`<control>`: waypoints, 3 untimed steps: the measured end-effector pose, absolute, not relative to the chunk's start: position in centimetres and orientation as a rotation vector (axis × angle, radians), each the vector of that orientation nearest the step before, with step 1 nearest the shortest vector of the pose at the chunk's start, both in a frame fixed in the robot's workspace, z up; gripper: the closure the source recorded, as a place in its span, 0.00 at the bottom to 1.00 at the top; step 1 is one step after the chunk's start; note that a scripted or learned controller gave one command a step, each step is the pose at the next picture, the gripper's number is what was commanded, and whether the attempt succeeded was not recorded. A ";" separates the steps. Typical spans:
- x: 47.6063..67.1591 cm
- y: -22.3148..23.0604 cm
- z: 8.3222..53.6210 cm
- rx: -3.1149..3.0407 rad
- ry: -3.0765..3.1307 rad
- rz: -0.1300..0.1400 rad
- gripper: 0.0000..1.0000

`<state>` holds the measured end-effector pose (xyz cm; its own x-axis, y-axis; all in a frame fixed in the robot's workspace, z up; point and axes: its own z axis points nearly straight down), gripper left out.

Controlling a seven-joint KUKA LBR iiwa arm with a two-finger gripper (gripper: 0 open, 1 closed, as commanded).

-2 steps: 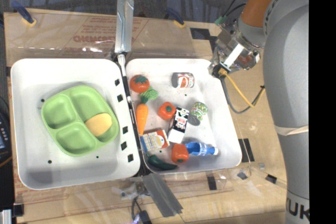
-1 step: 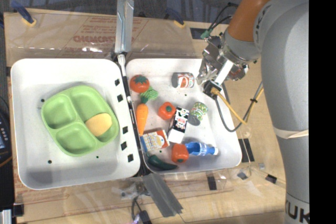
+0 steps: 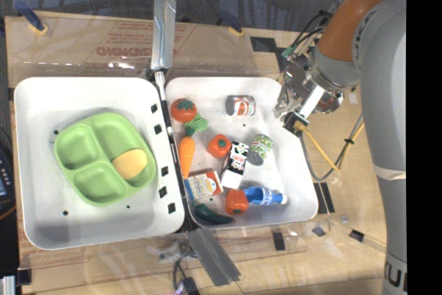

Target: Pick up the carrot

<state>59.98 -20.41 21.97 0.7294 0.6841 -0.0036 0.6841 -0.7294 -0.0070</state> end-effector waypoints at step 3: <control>53.9 -21.0 31.8 -2.979 -0.997 0.001 1.00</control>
